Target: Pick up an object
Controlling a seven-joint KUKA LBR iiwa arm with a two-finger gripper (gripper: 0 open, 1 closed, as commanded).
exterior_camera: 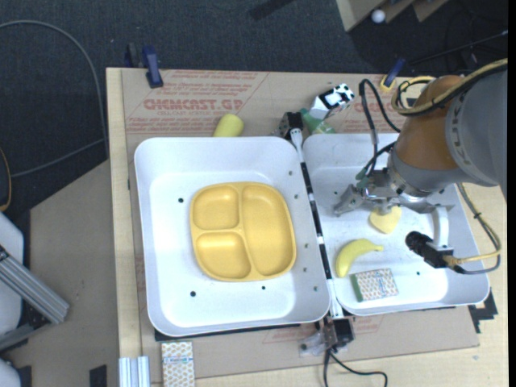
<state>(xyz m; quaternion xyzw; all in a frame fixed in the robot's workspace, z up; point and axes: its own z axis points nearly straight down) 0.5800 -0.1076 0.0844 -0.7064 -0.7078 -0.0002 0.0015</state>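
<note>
- Where the arm point(451, 135) reaches over the right bin point(339, 156), the gripper point(377, 200) hangs near the middle of that bin, towards its right edge.
- Jaw state: cannot tell from this view; the wrist covers most of the tool.
- Nearest candidate: pale yellow lump point(385, 220), small, rounded, matte, no markings visible. It lies on the bin floor just below the gripper, its upper part hidden by the tool. Contact with the gripper: cannot tell.
- Banana point(357, 254): bright yellow, curved, lying flat near the lump, on the side towards the bin's front-left corner. Apart from the lump.
- Packet point(375, 284): flat, rectangular, greenish print, by the front edge of the right bin, just beside the banana's lower end.
- Left bin point(161, 184): holds one yellow plate point(242, 230) with three compartments, about centred, lying flat.
- Bench point(121, 135), behind the bins: a yellow roll point(229, 125) by the back edge of the left bin; a black-and-white item point(334, 97) near the back-left corner of the right bin; a blue clamp point(151, 65) at the bench's back-left corner.
- Obstruction: banana and packet crowd the front side of the lump; the back-left part of the right bin is bare.
</note>
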